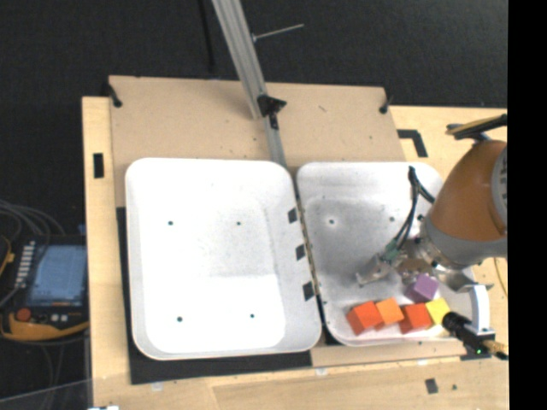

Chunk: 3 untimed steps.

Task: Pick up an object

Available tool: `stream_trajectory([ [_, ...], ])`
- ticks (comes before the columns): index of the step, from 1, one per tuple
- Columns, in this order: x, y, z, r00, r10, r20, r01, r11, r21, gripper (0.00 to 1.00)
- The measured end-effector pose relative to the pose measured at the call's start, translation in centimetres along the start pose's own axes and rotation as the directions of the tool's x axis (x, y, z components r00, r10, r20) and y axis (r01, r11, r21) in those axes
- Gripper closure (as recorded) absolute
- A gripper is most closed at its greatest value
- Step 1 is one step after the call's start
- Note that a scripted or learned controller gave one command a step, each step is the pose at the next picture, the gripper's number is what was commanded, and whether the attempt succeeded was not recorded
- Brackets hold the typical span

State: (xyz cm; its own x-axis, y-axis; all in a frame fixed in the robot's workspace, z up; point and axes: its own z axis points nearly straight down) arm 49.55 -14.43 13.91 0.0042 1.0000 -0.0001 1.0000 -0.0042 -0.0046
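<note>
You are looking down at two shallow white bins sitting side by side on the bench (248,118); the left bin (209,254) is showing you a bare white floor with a few small dark dots; the right bin (342,195) is holding all the objects, and they are crowding its near right corner. An orange-red block (365,316) is lying furthest left in that row; a lighter orange block (391,311) is touching it on the right; another orange-red block (416,317) is sitting next in line; a yellow block (438,310) is resting at the right end, close to the bin's rim; a purple block (422,286) is sitting just behind the row, near the arm's wrist.

The arm (466,203) is reaching in from your right, its orange band hanging over the right bin's far right side; the gripper (376,272) is hovering low over the bin floor, just left of the purple block and behind the orange ones; you cannot tell how far its jaws are parted, and nothing is visibly caught there.

Around the bins, a slanted metal pole (244,45) is crossing the bench's back edge and meeting the gap between the bins; a handheld pendant (51,284) with a blue screen is lying off the bench's left side among cables.
</note>
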Motion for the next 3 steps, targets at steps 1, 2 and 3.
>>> stream_trajectory([
  [1,-0.1,0.2,-1.4,1.000,0.005,0.000,-0.005,1.000,-0.010,1.00],
  [2,0.2,-0.2,-5.8,1.000,-0.008,0.001,0.008,1.000,-0.008,1.00],
  [3,-0.1,0.6,-11.9,1.000,-0.008,0.002,0.008,1.000,-0.013,1.00],
])
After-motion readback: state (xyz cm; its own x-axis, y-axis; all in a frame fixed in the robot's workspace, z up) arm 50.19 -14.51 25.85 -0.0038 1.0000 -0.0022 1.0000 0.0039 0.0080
